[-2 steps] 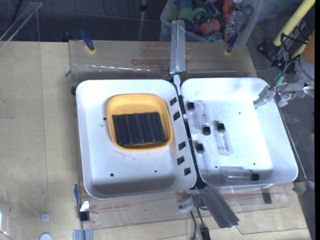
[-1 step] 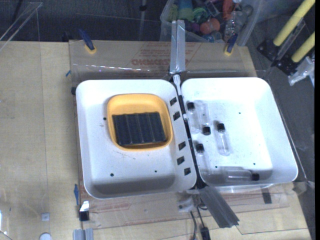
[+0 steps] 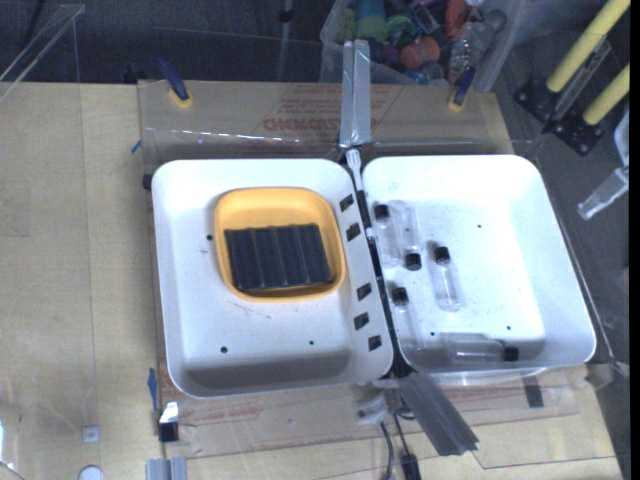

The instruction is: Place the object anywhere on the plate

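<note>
A yellow, rounded-square plate (image 3: pixel 275 206) lies in the left white bin (image 3: pixel 190 298), toward its back middle. A dark grey ribbed rectangular object (image 3: pixel 278 256) rests flat on the plate, covering its front half. In the right white bin (image 3: pixel 520 228) lie several clear tubes with black caps: one near the middle (image 3: pixel 444 276), one by the divider (image 3: pixel 398 226), and one along the front wall (image 3: pixel 480 349).
A ridge with black tabs (image 3: pixel 360 268) separates the two bins. Behind the bins stand a metal post (image 3: pixel 354 88) and a clear box of colourful toys (image 3: pixel 420 13). Yellow bars (image 3: pixel 600 28) lean at the top right. Bare wooden bench (image 3: pixel 70 268) stretches to the left.
</note>
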You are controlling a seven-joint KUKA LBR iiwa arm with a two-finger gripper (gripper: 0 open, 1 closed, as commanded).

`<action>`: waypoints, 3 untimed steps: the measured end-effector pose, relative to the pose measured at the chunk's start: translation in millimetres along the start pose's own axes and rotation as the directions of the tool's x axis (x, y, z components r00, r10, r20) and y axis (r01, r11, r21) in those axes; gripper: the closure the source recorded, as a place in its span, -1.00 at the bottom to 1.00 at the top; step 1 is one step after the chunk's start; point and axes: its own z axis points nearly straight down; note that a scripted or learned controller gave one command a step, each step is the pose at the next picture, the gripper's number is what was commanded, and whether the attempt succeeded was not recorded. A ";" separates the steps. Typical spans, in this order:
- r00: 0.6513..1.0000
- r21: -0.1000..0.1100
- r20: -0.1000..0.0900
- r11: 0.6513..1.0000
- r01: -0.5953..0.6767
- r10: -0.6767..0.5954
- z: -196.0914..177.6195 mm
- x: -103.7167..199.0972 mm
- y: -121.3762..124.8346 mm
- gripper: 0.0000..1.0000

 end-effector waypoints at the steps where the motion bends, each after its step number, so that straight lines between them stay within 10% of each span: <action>1: 1.000 0.000 0.001 1.000 -0.014 0.014 42.7 -1.8 4.8 -1.00; 3: 0.996 0.000 -0.001 0.996 -0.093 0.093 95.8 -10.0 17.0 -1.00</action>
